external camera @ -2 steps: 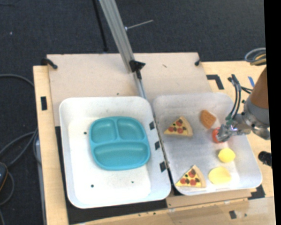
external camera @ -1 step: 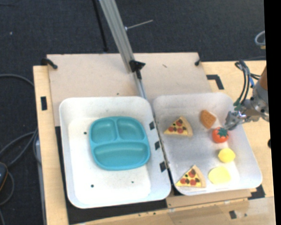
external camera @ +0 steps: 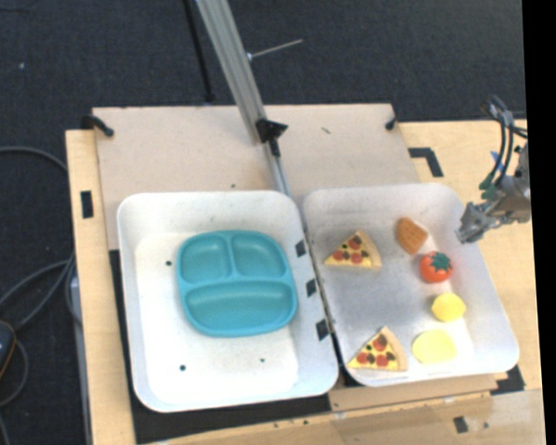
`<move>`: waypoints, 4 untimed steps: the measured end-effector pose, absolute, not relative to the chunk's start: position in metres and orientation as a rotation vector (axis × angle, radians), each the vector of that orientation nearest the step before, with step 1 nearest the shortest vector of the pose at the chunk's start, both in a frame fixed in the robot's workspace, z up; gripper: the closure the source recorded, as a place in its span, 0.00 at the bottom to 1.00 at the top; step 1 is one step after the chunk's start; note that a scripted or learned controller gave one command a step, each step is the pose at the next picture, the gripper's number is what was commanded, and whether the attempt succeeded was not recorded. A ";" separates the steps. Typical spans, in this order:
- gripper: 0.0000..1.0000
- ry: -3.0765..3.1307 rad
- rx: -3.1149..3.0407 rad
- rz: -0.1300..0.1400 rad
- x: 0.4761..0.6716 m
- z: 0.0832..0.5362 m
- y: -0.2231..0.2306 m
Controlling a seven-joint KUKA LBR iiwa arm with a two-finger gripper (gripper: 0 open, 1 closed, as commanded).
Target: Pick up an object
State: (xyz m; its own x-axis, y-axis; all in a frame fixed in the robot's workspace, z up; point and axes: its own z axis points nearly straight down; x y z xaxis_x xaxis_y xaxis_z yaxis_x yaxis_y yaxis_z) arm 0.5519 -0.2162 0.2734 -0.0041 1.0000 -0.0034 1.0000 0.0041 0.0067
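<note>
Six small items lie in the right bin (external camera: 480, 346): a far pizza slice (external camera: 354, 252), a near pizza slice (external camera: 379, 350), a brown bread roll (external camera: 411, 234), a red tomato (external camera: 436, 267), a yellow lump (external camera: 448, 307) and a pale yellow disc (external camera: 435, 346). The left bin (external camera: 146, 363) holds a teal divided plate (external camera: 235, 282). The claw (external camera: 473, 223) sits at the right bin's far right edge, just right of the roll and tomato, nothing visibly in it; whether it stands spread or closed cannot be told at this size. Judged step: approach, no grasp made. Next move calls for travel left over one item, likely the tomato or roll as nearest, then a descent centred on it
</note>
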 end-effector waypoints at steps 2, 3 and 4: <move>1.00 2.229 2.213 0.001 0.544 0.263 -0.114; 1.00 2.229 2.214 0.002 0.534 0.250 -0.065; 1.00 2.230 2.213 0.003 0.529 0.253 -0.021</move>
State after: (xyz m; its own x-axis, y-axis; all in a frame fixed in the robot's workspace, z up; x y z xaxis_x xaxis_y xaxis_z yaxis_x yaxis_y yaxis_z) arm 0.5287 -0.0208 0.2526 -0.0075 1.0000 0.0014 1.0000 0.0075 0.0013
